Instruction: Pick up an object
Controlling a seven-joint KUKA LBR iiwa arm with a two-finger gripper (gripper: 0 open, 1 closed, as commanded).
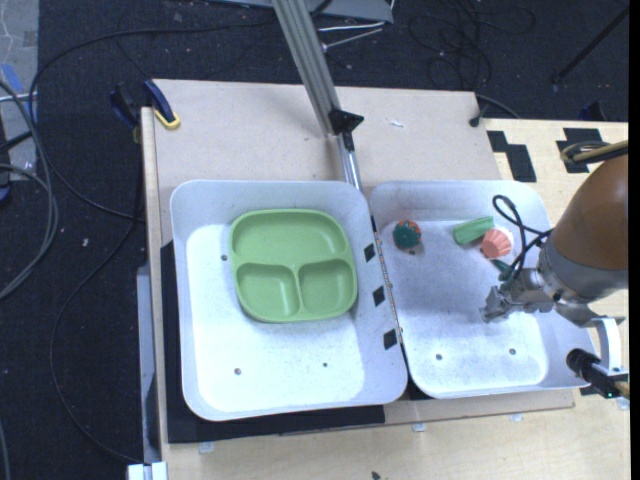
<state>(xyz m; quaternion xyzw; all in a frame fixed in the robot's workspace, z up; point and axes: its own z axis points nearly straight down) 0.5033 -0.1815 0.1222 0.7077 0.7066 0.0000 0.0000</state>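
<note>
end effector (496, 308) low in right bin (440, 363), just below orange obj (497, 242); grip state can't tell

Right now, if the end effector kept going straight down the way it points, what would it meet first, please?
Probably the bare floor of the right bin. The end effector hangs over a spot with nothing on it; its height is hard to judge. The toys lie farther back.

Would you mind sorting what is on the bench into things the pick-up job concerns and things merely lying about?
Job:
- round green and red ball, right white bin
- flat green block, same bin
- orange-pink lump, touching the block
- two-finger gripper, low over that bin

Lying about:
- green three-compartment plastic tray, left white bin
- yellow-tipped blue clamp, bench corner
</note>
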